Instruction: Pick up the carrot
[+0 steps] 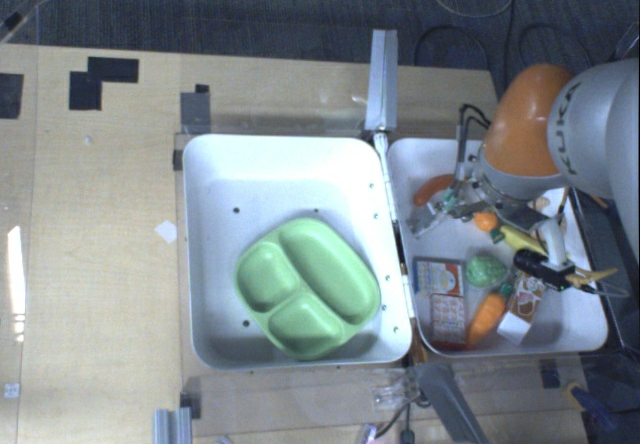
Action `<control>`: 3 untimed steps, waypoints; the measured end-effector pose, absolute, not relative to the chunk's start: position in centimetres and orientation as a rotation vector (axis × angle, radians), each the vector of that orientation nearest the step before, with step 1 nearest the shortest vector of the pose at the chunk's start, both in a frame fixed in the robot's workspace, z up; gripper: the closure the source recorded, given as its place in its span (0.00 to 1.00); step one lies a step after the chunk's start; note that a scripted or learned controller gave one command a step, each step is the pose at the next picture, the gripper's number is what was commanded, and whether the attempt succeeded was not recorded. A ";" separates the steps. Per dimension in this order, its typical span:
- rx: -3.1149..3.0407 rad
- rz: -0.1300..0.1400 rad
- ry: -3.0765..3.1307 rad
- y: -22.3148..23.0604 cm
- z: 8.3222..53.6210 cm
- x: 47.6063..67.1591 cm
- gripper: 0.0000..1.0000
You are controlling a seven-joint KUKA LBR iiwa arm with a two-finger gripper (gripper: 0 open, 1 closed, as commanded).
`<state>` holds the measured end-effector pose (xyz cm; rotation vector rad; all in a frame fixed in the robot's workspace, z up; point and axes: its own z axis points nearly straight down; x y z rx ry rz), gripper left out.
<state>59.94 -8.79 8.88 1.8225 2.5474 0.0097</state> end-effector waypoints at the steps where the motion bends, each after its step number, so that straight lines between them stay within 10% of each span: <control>1: 1.735 0.009 2.604 -17.9 8.9 57.5 0.00; 2: 1.700 0.030 2.629 -18.7 9.0 52.6 0.00; 3: 1.666 0.027 2.663 -19.2 8.9 60.4 0.00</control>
